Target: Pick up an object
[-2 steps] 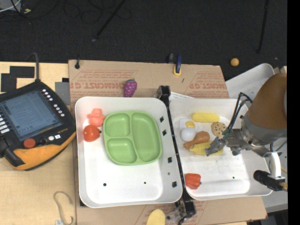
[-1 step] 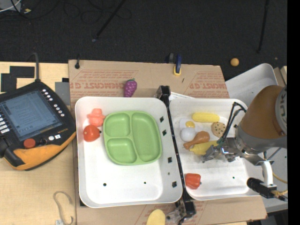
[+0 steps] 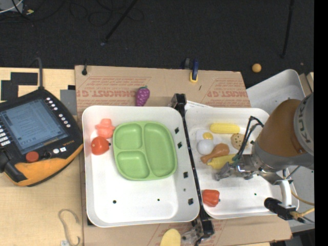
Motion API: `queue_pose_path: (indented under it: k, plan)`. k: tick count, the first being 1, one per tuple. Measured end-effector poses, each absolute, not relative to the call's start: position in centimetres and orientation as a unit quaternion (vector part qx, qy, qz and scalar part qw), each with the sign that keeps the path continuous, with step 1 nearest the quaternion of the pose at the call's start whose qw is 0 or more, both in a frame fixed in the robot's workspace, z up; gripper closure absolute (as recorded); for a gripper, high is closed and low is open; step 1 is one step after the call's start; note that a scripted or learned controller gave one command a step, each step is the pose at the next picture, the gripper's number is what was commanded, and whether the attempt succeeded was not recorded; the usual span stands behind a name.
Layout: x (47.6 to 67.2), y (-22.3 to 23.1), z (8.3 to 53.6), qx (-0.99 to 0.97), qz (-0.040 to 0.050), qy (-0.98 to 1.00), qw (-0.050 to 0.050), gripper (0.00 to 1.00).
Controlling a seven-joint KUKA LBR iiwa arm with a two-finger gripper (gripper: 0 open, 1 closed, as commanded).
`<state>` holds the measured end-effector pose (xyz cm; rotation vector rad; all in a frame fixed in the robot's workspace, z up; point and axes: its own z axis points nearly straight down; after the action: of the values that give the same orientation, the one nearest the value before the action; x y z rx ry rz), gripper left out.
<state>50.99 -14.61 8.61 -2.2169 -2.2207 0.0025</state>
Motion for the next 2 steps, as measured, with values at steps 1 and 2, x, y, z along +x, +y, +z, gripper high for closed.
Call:
queue_pose_path:
  k: [1, 2]
  plan:
    - [51.0, -14.8, 9.8, -0.709, 0.0002, -0.705, 0.002, 1.0]
    - [51.6, -14.5, 14.2, -0.707, -0.0005, -0.707, 0.0, 1.0]
